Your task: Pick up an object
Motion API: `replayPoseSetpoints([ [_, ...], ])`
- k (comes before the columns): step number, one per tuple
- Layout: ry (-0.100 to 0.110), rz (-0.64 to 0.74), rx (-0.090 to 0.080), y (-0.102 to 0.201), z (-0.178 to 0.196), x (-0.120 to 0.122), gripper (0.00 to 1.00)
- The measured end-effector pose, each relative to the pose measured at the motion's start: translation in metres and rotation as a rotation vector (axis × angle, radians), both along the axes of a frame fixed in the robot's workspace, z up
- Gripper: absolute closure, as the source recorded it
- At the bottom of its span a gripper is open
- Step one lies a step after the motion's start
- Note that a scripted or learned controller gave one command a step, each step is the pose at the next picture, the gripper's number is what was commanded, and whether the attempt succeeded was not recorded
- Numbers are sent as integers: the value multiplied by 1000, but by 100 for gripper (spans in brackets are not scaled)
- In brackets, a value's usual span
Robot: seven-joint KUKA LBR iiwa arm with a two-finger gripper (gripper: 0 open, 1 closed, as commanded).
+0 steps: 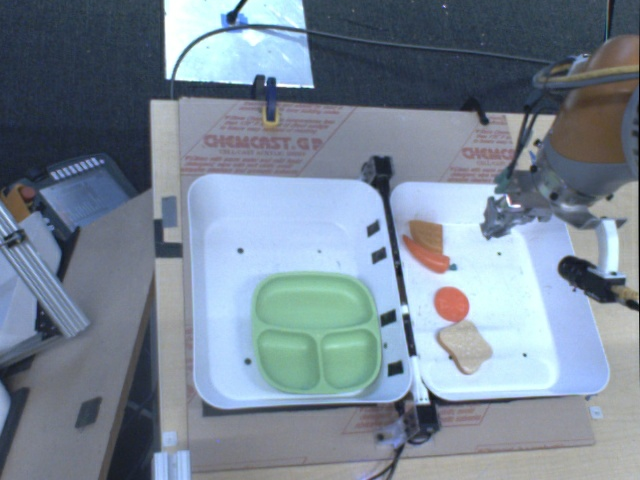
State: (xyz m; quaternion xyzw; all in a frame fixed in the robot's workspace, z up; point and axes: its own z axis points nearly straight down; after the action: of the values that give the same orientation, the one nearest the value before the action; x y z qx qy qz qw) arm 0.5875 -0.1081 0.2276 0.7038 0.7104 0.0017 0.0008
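The gripper (497, 218) hangs over the right bin (575, 363). I cannot tell how its jaws stand. A carrot (428, 256) lies just left of them.

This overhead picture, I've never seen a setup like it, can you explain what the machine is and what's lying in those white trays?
A fixed camera looks down at a slant on a bench. The grey and orange shape at right is a robot arm; its gripper hangs over the right bin. That bin holds toy food: a carrot, a brown wedge, a red disc and a bread slice. The left bin holds a green divided plate. Nothing shows in the gripper's grasp.
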Motion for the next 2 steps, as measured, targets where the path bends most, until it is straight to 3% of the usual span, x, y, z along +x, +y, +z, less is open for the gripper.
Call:
replayPoseSetpoints([
  [2, 3, 0, 0, 108, -1, -6, 100],
])
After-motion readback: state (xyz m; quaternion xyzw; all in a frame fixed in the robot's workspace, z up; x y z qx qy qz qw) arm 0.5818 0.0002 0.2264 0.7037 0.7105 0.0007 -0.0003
